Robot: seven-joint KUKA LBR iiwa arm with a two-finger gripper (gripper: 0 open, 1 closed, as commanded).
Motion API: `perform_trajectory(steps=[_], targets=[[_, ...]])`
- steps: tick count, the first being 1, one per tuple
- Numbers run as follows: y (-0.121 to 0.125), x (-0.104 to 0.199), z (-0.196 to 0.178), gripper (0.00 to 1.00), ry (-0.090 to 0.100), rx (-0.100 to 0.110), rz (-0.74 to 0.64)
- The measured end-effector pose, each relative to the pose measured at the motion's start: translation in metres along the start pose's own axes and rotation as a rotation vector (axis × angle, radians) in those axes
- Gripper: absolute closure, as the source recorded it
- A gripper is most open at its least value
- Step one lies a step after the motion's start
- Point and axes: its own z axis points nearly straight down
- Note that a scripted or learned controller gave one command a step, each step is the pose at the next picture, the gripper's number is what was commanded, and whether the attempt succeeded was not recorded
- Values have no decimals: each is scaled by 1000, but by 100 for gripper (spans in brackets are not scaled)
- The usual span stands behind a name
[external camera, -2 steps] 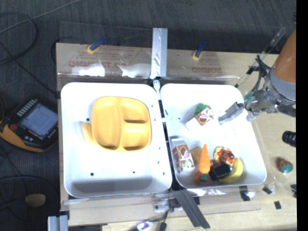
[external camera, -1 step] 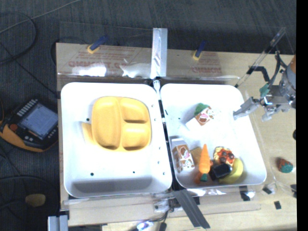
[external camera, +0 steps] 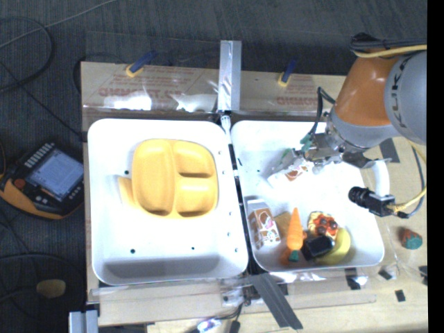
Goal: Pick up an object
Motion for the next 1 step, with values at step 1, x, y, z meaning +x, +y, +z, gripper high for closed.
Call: perform_trajectory(steps=[1], targets=[[41,-25,81,0,-2,-2,10]])
